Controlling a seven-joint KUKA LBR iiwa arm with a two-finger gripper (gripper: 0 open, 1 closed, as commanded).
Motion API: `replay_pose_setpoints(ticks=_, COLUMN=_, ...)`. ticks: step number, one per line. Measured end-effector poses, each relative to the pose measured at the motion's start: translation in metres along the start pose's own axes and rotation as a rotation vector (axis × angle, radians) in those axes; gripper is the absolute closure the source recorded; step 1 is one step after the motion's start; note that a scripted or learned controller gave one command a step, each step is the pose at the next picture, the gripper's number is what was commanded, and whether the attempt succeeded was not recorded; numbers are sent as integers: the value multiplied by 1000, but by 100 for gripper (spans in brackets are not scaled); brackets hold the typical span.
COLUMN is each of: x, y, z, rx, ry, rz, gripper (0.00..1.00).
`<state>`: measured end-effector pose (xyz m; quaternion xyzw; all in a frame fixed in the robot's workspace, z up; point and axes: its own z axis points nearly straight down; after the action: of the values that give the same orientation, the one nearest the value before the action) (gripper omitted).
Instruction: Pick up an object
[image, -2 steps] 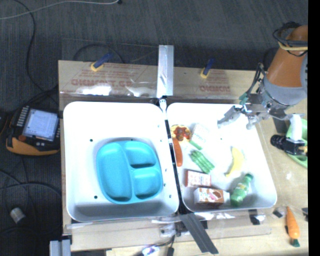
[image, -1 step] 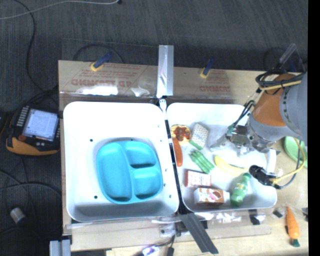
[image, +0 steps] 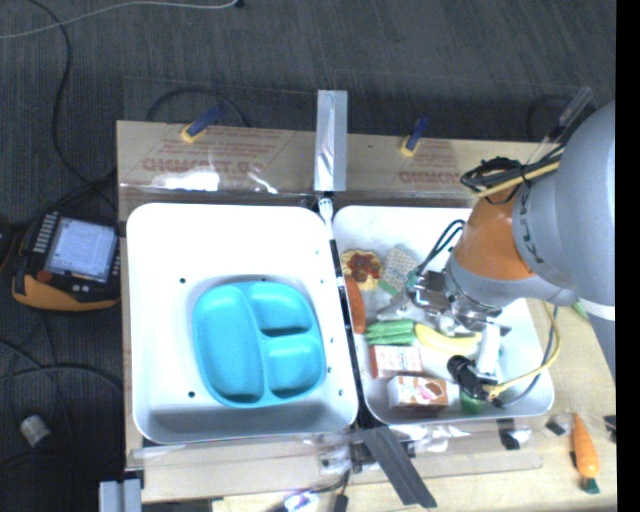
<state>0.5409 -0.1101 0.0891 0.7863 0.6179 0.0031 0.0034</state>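
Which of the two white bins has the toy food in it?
The bin on the view's right: a banana, pizza slice and small boxes lie in it. The other bin holds a blue divided tray instead.

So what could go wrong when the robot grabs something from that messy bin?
The banana, the green stick and the red box lie packed close together in the right bin, so the arm could catch two at once or shove one aside. The banana is also curved and partly hidden under the arm, so it might slip away.
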Motion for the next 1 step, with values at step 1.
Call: replay_pose_setpoints(ticks=1, x=2, y=60, z=1, rx=0, ry=-2, rz=-219, gripper=0)
